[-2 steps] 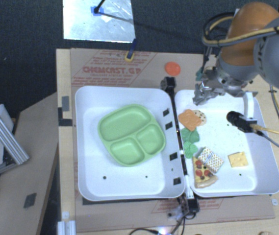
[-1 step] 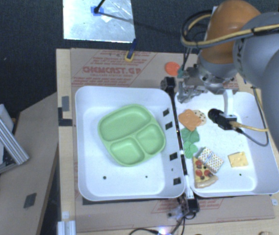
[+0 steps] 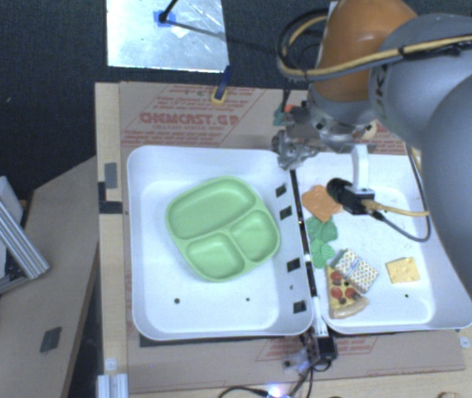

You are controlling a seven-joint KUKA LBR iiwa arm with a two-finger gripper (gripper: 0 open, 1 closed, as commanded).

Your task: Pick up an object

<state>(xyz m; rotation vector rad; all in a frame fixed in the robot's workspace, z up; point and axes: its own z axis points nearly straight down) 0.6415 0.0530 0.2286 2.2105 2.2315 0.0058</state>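
Toy food lies in the right bin (image 3: 435,305): an orange bread slice (image 3: 320,203), a green leafy piece (image 3: 323,240), a pizza slice (image 3: 345,293), a small checked packet (image 3: 357,269) and a yellow cheese square (image 3: 401,269). My gripper (image 3: 290,156) hangs over the far end of the divider between the bins, just up and left of the bread slice. The grey arm and its orange band (image 3: 360,23) cover the right bin's far side. Nothing shows between the gripper's tips.
A green three-compartment plate (image 3: 219,226) sits in the middle of the left bin (image 3: 148,305). A black plug on a yellow cable (image 3: 350,197) hangs over the right bin beside the bread. A foil sheet (image 3: 165,23) lies behind the bins.
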